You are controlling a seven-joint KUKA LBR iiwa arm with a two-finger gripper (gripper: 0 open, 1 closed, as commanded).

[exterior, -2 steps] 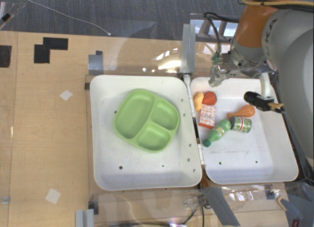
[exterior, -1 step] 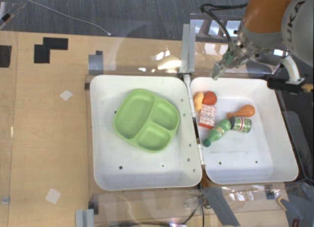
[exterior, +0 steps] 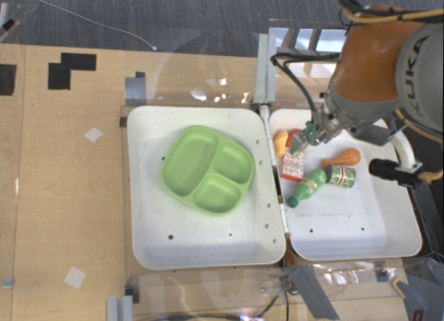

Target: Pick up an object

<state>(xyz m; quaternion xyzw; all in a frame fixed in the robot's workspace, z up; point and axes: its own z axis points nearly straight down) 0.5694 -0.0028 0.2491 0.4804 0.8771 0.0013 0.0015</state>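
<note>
Grey gripper above red-and-white carton in right bin

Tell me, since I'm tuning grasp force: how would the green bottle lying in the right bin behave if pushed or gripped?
The green bottle lies on its side on the smooth bin floor, so a sideways push would probably roll it. Its rounded, glossy-looking body may slip from a pinch. It touches a small green can, which a nudge would likely shift too.

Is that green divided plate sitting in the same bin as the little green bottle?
No. The green plate lies alone in the left bin, while the green bottle lies in the right bin.
</note>
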